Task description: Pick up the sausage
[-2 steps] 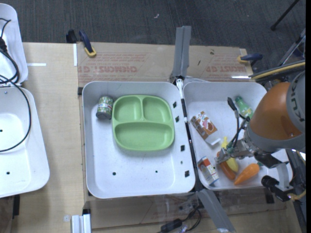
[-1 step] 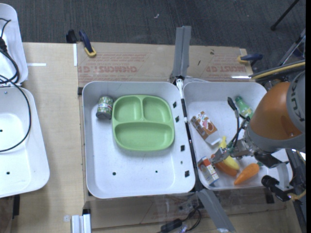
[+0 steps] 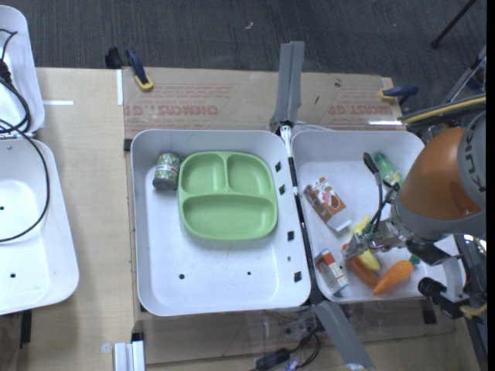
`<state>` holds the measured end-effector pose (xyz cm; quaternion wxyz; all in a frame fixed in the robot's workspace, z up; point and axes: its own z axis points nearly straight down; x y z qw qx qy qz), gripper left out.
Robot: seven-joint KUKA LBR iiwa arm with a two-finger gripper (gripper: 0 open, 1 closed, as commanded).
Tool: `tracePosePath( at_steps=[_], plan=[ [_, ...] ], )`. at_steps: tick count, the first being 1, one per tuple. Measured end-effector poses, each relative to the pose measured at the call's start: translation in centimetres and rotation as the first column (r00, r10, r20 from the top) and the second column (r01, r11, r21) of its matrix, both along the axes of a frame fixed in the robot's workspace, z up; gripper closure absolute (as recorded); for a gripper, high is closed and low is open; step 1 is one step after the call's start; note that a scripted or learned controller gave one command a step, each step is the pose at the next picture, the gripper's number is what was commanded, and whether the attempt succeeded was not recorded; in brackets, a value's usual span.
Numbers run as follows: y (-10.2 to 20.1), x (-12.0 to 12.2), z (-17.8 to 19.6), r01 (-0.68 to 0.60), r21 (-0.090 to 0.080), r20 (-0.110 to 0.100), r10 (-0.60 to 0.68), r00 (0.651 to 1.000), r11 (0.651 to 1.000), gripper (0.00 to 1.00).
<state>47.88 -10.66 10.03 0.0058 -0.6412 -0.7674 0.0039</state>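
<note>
1. Readable writing first: the brown cardboard [image 3: 232,99] lying flat on the counter [image 3: 85,107] behind the bins has red print, upside down from here, too blurry for me to spell out.
2. The small box [image 3: 326,201] in the right bin [image 3: 340,147] has a red and white label, and the carton [image 3: 331,273] at about 7 o'clock of that bin has red on it too, text unreadable.
3. The can [image 3: 165,171] in the left bin [image 3: 155,284] has a greenish patterned wrap, sitting at 9 o'clock of the green divided plate [image 3: 228,195].
4. The sausage [image 3: 363,271]: short reddish-brown stub in the right bin, around 5 o'clock, beside the orange carrot [image 3: 394,276] and a yellow piece [image 3: 363,230].
5. The gripper [image 3: 363,246] sits right above the sausage, can't tell if it's pinching anything.
</note>
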Motion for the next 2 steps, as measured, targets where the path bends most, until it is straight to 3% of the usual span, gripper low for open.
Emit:
tracePosePath(
  at_steps=[1,2],
  plan=[
    [0.0,-0.1,-0.1,0.000,0.001,-0.003,0.000,1.000,1.000,0.00],
    [-2.4,0.5,-1.3,-0.108,0.000,0.006,0.108,0.994,0.994,0.00]
  ],
)
